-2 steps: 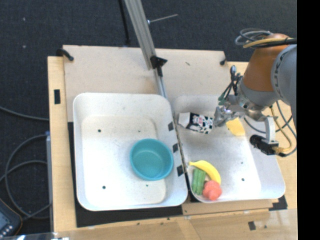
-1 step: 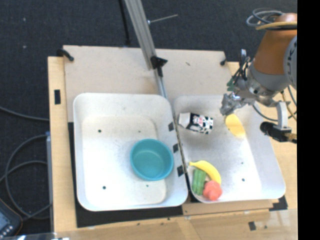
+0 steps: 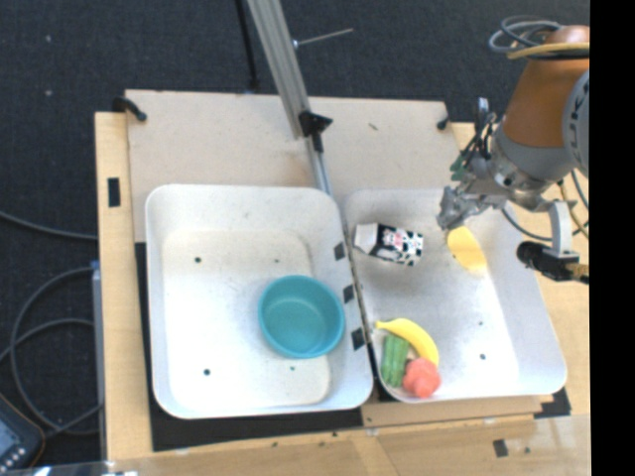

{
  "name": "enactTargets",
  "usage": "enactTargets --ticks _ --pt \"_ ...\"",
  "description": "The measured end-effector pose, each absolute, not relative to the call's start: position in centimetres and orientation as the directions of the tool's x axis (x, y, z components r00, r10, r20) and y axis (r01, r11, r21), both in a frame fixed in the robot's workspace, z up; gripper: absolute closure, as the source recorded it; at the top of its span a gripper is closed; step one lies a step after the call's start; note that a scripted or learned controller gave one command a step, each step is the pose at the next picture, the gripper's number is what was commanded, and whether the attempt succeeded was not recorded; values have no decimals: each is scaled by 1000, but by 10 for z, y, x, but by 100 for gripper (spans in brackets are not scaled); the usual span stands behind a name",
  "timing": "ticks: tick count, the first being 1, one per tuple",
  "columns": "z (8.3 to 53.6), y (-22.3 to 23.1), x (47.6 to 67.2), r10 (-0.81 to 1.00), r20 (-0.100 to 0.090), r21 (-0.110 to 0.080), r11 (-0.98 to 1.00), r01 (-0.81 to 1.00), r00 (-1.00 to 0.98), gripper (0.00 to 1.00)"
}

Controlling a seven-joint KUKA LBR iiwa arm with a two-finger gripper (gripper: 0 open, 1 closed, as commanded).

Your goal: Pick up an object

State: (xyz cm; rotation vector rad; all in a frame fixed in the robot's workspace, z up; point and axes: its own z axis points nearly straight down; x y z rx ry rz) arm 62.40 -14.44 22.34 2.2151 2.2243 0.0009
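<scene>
The worktop (image 3: 198,142) is sitting on dark carpet (image 3: 119,28); the tool (image 3: 458,209) is hovering near the right bin's (image 3: 516,335) far edge, perhaps touching a yellow object (image 3: 466,250).

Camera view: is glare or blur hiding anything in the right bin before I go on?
Camera view: light is even, with no strong glare on the right bin; the milk carton, yellow piece, banana and red fruit read clearly. The gripper is dark and soft, so its tip detail is hard to make out.
</scene>
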Motion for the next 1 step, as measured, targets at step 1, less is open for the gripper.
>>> enactTargets --ticks 1 --pt "237 -89 627 1000 1 4 8 1000 -8 100"
